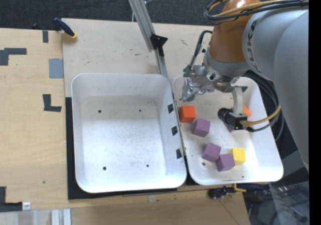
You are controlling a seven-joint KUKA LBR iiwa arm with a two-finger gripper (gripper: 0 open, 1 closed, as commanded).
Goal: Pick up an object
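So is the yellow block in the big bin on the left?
No, the yellow block sits in the right bin, beside a purple block.

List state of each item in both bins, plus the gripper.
gripper: above the orange cube, holding nothing visible
orange cube: resting in right bin, near its left wall
purple cubes: loose in right bin
yellow cube: touching a purple cube
left bin: upright

Partial "KU" lettering — grey arm (pixel 281 43)
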